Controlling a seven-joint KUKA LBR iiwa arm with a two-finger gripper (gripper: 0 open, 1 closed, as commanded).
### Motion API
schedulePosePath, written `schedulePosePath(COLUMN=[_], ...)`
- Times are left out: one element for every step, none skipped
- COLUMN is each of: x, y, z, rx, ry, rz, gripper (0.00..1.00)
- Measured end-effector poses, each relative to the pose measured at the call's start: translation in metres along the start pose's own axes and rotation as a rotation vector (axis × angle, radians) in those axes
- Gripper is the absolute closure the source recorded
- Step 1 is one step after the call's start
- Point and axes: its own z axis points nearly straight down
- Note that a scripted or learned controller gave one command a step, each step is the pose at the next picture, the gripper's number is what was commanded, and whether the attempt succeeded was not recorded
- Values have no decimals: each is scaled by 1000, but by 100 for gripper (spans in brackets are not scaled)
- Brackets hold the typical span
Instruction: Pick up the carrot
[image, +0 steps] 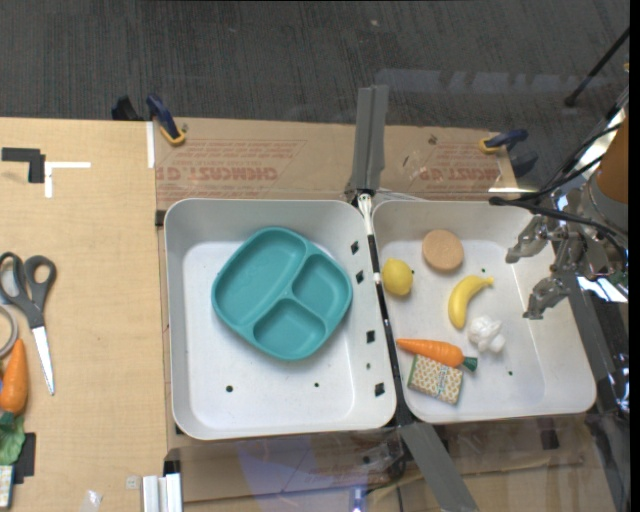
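arm (622, 160) cropped at right edge

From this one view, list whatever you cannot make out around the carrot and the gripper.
- Gripper: small and cluttered with cables at the right bin's far rim; finger state unreadable.
- Arm: cut off by the right edge of the camera view.
- Carrot: its leafy end touches or overlaps the patterned square; which, I cannot tell.
- White lump beside the banana: too small to identify.

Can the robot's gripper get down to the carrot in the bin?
Probably yes. The carrot lies open on top, though a patterned packet touches it and a white thing sits close. The gripper hovers nearby.
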Motion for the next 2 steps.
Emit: schedulePosePath(x=[-9,34], y=[63,89], z=[72,103], rx=[-1,4], ry=[0,-11], rz=[-257,-233], gripper=[0,0])
